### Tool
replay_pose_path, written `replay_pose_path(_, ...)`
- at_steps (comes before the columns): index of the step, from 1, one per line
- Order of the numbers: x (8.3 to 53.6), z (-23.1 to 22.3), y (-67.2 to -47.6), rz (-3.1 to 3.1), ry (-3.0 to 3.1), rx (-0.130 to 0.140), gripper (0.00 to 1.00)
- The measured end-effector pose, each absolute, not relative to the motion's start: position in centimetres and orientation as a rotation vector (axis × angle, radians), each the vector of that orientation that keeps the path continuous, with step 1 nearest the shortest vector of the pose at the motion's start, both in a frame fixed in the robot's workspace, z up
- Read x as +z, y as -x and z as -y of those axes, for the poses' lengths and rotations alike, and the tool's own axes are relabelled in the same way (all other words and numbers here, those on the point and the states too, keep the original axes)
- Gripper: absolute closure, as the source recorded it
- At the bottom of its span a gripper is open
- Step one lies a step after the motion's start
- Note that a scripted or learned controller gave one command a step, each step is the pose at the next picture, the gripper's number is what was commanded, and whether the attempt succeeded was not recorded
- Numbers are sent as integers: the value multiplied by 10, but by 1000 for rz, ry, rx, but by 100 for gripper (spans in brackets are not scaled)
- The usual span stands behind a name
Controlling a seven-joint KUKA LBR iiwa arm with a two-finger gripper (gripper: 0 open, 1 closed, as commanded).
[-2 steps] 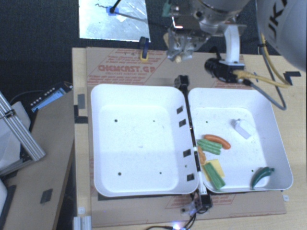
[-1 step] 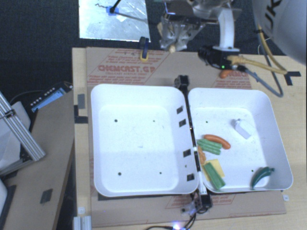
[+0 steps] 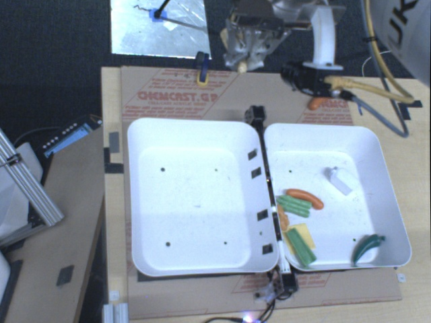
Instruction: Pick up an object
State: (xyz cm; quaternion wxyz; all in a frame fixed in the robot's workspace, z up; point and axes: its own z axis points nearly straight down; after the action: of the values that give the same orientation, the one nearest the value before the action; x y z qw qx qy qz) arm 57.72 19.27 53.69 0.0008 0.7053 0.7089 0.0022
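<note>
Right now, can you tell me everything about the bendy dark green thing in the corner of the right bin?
The dark green thing is small, smooth and curved, like a toy pepper or bean pod, maybe plastic. It lies flat in the right bin, in the near right corner close to the wall. It lies apart from the other toys.

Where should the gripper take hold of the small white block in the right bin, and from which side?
Grip the white block across its narrow width, at the middle, coming straight down. It lies flat and alone on the floor of the right bin, apart from the pile of toy vegetables, so both long sides look free for the fingers.
</note>
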Motion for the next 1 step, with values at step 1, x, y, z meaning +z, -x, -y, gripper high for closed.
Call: replay_pose_path(1, 535, -215, -507, -2232, -2214, 1, 100)
